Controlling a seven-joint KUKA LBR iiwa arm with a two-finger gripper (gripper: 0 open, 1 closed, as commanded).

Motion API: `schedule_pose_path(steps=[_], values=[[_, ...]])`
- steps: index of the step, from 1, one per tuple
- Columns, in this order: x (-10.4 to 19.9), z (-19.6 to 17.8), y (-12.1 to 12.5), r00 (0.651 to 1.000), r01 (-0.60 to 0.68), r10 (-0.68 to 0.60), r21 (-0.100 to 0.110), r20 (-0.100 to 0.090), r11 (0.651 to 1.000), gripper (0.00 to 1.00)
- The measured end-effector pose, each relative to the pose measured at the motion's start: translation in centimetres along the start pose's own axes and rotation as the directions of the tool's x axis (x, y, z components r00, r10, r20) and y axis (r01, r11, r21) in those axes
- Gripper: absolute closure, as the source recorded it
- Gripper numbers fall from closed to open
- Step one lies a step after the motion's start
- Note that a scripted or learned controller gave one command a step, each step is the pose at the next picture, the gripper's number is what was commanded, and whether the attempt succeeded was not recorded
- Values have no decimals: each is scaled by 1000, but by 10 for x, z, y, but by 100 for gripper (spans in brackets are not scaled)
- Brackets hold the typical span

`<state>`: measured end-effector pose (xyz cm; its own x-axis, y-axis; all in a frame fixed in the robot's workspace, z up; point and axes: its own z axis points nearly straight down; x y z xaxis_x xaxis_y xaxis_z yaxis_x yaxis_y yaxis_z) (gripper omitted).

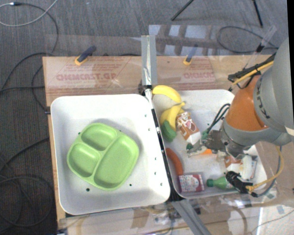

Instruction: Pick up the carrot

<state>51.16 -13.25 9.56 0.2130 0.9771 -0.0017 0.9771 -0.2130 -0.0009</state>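
Because the arm (265, 107) reaches in from the right, its bulk hangs over the right bin (205, 97), where all the loose items lie, while the left bin (72, 193) bears a green plate (103, 156) whose divided wells look meant to receive things. Beside the shared wall a banana (167, 104) curves round a small carton (188, 127), and a sausage (175, 161) lies above a red pouch (191, 182). Low over the bin's middle, the gripper (214, 146) sits beside the carrot (208, 153), a thin orange sliver at its tip. Whether the jaws are parted or closed I cannot tell.
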Motion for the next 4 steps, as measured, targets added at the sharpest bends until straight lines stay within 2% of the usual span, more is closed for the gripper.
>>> schedule_pose_path(steps=[1, 2, 3, 4], values=[[-25, 8, 75, 1000, 30, -30, -8, -8, 1000, 0], [-34, 11, 146, 960, 281, -281, 74, -12, 957, 0], [-43, 7, 170, 879, 476, -476, 16, -21, 879, 0], [-46, 3, 168, 878, 478, -478, 21, -12, 878, 100]])
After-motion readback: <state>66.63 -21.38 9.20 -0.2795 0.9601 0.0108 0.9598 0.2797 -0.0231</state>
